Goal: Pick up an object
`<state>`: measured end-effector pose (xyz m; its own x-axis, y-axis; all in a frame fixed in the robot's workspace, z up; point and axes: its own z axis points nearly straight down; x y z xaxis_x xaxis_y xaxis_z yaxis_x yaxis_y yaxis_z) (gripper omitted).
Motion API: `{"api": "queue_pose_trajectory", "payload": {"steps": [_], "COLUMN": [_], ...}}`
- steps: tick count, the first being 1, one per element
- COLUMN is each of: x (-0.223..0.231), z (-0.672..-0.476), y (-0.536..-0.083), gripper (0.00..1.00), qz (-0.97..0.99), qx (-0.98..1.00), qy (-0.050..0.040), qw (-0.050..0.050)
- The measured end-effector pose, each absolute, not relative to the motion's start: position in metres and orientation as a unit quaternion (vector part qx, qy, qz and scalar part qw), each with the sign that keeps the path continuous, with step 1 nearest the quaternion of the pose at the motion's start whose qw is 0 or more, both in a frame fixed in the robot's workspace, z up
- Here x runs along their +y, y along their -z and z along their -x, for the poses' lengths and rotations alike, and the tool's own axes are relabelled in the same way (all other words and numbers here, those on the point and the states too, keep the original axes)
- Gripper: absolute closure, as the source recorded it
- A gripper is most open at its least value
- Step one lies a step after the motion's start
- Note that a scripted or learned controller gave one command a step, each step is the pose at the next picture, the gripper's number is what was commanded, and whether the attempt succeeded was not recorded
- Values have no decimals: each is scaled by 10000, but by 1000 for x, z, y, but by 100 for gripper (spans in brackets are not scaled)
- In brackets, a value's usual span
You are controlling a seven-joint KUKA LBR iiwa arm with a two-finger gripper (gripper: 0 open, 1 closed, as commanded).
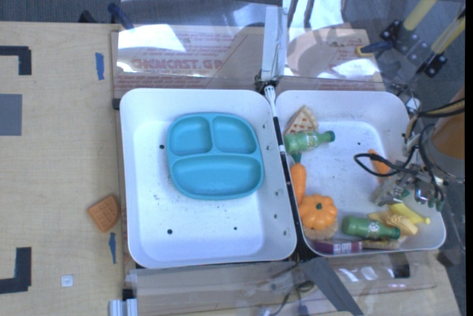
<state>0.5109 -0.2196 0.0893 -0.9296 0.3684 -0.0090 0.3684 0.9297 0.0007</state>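
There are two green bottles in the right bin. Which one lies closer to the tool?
The green bottle at the bin's lower edge, beside the yellow toys, lies closer to the tool. The other green bottle lies near the divider, beside the sandwich wedge.

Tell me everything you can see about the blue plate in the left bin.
The blue plate is a rounded-corner divided dish, seemingly matte plastic or silicone, with two small compartments at the far side and one wide one nearer the camera. It lies flat, right side up, in the left bin, toward the far half, with nothing in it and nothing touching it.
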Motion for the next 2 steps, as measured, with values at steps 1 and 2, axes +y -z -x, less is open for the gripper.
{"api": "queue_pose_trajectory", "payload": {"steps": [1, 2], "x": [-223, -172], "z": [-595, -599], "y": [-89, -226], "gripper": [100, 100], "qz": [-2866, -3861], "qx": [9580, 9224], "qy": [-1, -10], "qw": [55, 47]}}
